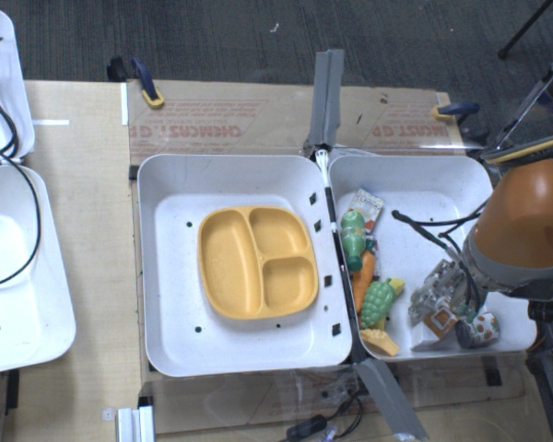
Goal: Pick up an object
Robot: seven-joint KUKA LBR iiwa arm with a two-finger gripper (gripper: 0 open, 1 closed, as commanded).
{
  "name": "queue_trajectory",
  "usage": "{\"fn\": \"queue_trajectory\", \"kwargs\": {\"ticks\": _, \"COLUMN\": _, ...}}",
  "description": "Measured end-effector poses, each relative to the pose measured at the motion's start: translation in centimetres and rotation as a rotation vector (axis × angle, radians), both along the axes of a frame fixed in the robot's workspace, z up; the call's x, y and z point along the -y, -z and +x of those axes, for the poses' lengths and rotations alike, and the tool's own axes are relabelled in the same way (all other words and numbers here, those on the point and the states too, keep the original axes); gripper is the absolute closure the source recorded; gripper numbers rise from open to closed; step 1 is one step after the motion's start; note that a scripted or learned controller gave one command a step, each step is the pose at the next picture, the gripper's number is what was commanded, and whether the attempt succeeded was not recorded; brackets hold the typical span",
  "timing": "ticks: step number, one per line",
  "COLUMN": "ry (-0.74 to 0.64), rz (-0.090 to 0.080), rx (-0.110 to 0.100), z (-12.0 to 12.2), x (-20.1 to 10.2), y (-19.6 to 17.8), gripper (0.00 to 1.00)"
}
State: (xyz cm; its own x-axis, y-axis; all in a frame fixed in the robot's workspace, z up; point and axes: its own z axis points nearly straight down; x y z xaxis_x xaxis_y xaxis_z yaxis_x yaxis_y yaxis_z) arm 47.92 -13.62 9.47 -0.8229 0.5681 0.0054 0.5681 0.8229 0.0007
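— Nearest the lens, what lies at the bottom edge?

— Cables and a grey bracket (387, 403) below the seam of the two bins, resting on the bench (83, 155).

— And the left bin (157, 274)?

— It holds a yellow divided plate (256, 261), three compartments, set a bit askew in the middle of the floor, apart from every wall.

— The right bin (424, 178)?

— Crowded along its left wall. From top down: a small printed packet (367, 205), a green bottle-shaped toy (353, 238), an orange carrot-like piece (363, 279), a knobbly green toy (378, 302) and a yellow wedge (380, 342) at the bottom corner. They touch one another in a loose line. A black cable (433, 226) loops across the bin floor to their right.

— Where is the claw?

— The gripper (447, 295) is down in the lower right part of that bin, under the arm's orange band (527, 219). Silvery clutter sits around it, with a small brown square object (440, 320) just beside it and a round spotted object (484, 328) to its right, near the bin's lower wall.

— Spread or pinched?

— Cannot tell; the metal parts blur into the clutter, and nothing is plainly seen between them.
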Motion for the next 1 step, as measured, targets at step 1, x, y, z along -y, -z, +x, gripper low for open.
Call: {"fn": "queue_trajectory", "kwargs": {"ticks": 1, "ry": -0.053, "rz": -0.003, "rx": 0.002, "z": 3.76, "x": -5.2, "y": -9.41, "gripper": 1.0}}
